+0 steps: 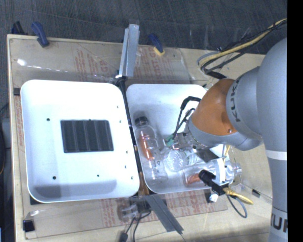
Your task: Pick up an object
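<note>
Several clear plastic bottles lie in the right bin [156, 97]. One bottle with a dark cap [145, 137] lies along the bin's left wall. Another clear bottle [175, 161] lies crumpled in the middle, and a third with an orange label [194, 177] rests near the front wall. My gripper [178, 144] reaches down into this bin from under the orange wrist band [214, 112]. It sits just above the middle bottle and right of the capped one. The wrist hides what lies beneath it.
The left bin [40, 105] has a dark slotted grate [87, 135] in its floor. A metal bar [129, 49] stands upright between the bins at the back. Cables [232, 49] run at the back right, and blue clamps [39, 33] hold the bench edge.
</note>
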You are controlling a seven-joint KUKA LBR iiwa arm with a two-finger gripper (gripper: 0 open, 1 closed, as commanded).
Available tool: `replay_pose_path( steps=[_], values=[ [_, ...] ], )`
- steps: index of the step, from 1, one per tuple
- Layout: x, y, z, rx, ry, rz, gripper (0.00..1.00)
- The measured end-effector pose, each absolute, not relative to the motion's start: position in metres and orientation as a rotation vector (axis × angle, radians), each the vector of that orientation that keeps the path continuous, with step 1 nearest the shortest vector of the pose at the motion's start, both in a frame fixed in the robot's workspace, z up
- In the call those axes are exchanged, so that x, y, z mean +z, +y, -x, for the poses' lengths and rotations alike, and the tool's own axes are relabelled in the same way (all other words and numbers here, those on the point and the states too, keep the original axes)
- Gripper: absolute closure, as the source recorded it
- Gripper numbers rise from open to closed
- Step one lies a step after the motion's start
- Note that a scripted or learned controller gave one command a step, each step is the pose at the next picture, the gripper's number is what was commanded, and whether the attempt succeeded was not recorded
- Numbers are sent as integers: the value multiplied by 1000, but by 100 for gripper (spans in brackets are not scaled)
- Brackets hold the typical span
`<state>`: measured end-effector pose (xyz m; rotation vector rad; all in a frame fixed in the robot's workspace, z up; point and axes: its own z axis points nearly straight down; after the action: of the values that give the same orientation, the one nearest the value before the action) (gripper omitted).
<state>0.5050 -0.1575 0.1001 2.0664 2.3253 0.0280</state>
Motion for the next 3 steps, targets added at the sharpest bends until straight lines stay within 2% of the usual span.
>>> replay_pose_path(
  steps=[1,2,3],
  values=[
    [246,-157,-503,-1,2337,-2101,100],
    [340,-170,-521,-2,2043,-2387,100],
    [340,-170,-521,-2,2045,-2387,0]
  ],
)
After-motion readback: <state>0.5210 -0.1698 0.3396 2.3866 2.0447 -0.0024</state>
